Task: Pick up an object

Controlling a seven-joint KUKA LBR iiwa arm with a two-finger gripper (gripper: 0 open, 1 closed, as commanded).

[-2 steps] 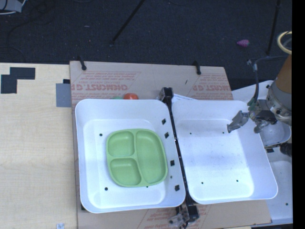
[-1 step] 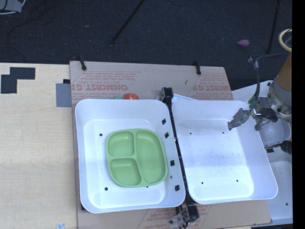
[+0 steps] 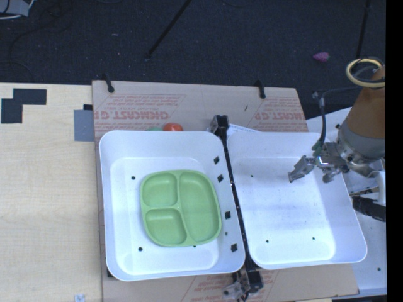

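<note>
The pale green plastic plate with 3 compartments (image 3: 181, 207) lies flat in the left shallow white bin (image 3: 119, 168). A small orange-red object (image 3: 172, 128) (half hidden) peeks behind the rim. Cardboard (image 3: 189, 109) print reads mirrored, illegible. The metal two-finger gripper (image 3: 313, 171), fingers spread and holding nothing, hovers over the right white bin (image 3: 296, 231).

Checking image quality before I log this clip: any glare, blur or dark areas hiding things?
Camera view: even light, soft overall; the right bin is bright white, nearly washed out; the green divided plate in the left bin reads clearly; the gripper is small and slightly blurred; the floor behind is dark.
</note>
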